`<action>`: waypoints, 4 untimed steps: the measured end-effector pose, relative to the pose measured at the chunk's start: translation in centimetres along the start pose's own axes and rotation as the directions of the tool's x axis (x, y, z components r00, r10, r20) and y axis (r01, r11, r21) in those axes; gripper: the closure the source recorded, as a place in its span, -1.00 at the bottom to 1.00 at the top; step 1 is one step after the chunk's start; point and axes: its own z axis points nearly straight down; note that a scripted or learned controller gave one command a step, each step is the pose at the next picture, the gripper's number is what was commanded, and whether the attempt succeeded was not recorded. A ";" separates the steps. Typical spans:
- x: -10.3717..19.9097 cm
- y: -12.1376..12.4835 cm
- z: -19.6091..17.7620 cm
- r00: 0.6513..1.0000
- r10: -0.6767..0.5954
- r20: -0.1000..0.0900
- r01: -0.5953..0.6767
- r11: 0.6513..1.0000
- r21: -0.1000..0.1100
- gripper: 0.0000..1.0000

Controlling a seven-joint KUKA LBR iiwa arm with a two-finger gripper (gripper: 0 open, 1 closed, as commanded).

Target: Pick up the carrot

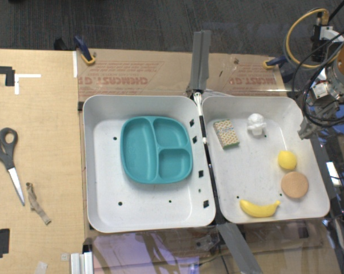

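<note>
At the right edge of the right bin (249, 170), near its far corner, you see the gripper (310, 128) hanging just over the rim, with the grey arm (338, 90) and a tangle of black and yellow cables (309, 33) behind it. You cannot tell whether it is open or closed; from this angle its tip is a grey blur against the bin wall.

In that same bin you have five things, all apart from one another. A speckled sponge-like block (226, 134) lies near the far left corner, and a small white lump (256, 124) sits beside it along the far edge. A yellow lemon (287, 160) rests towards the right edge, with a round tan disc (294, 185) just in front of it. A banana (259, 208) lies along the near edge. You cannot tell where the carrot is: no item here can be made out as one.

The left bin (103, 201) carries a teal divided plate (157, 149) at its middle. Left of the bins, a pair of scissors (7, 158) lies on the cardboard-covered bench (40, 107).
</note>
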 end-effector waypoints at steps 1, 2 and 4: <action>-1.3 5.5 11.5 0.954 -0.299 0.000 0.299 0.954 -0.001 1.00; -3.5 9.8 7.6 0.766 -0.643 0.001 0.643 0.766 -0.002 1.00; -0.9 -1.9 -12.8 0.496 -0.868 0.000 0.868 0.496 0.002 1.00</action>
